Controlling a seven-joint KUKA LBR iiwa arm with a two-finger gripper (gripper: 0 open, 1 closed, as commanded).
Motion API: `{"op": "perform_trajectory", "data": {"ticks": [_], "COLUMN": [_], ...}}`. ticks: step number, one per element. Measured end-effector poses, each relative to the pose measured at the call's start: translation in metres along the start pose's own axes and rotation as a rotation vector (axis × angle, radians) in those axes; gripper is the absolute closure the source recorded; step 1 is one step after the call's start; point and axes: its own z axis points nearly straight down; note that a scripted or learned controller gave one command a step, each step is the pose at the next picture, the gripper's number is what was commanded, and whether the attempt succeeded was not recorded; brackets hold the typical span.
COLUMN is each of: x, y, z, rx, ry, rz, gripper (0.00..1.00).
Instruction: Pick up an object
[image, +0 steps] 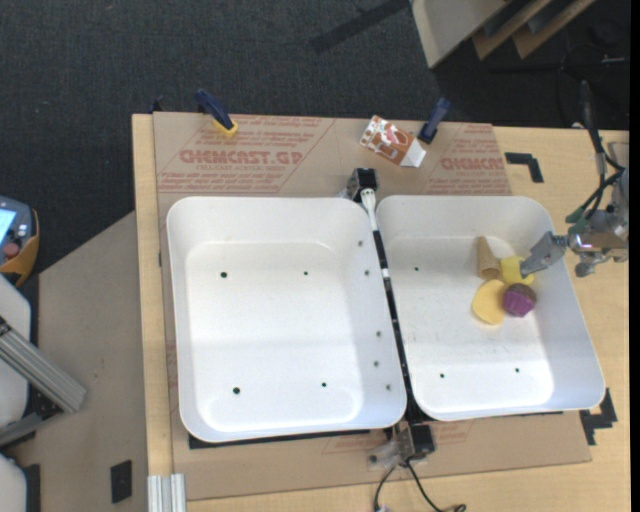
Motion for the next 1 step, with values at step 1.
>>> {"op": "perform_trajectory", "data": {"ticks": [1], "x": [0.0490], "y": [-0.0047], "z": [0.1446], "rx": [0.007], "ry": [0.007], "rz": [-0.005], "gripper": [0.00]}}
